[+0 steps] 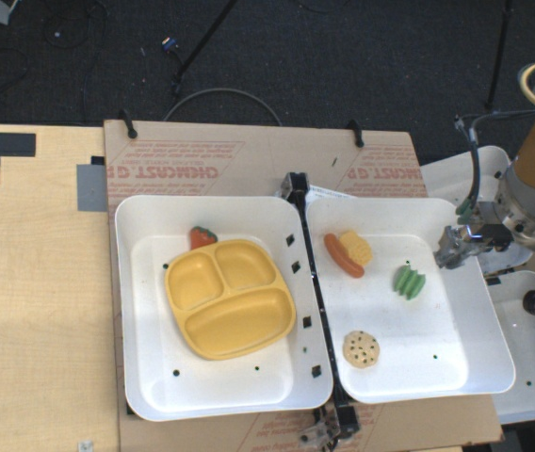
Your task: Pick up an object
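1. Gripper [456, 248] hovers at the right bin's [489, 370] right rim; grip state unreadable.
2. Right bin: one hot dog [346, 253], one green toy [409, 282], one cookie [361, 349].
3. Left bin [145, 384]: one yellow divided plate [231, 297], one carrot [202, 237].

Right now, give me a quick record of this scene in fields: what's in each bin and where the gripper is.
left bin: yellow divided plate; orange carrot toy at the plate's far edge
right bin: hot dog, corn, green bean toy, cookie
gripper: at the right bin's right edge, nearest the green bean toy
held object: none seen
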